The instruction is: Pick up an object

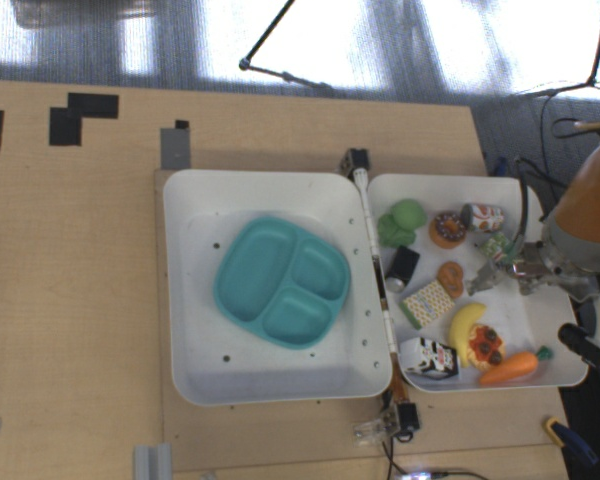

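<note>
The right bin (540, 313) holds several small toys. Among them are a green lump (404, 220), a brown donut (447, 229), a small can (482, 216), a black block (402, 264) and an orange round piece (450, 276). Nearer the front lie a tan waffle square (428, 303), a banana (465, 324), a carrot (510, 367) and a black-and-white carton (432, 356). My gripper (492, 271) reaches in from the right and hangs over the bin's middle, just right of the orange round piece and above the banana. Nothing shows in its grasp.
The left bin (195, 268) holds a teal divided plate (283, 281). A ridge with clips (375, 268) separates the two bins. The orange-banded arm (590, 213) covers the right bin's right edge. Cables lie at the bench's front edge (395, 423).
</note>
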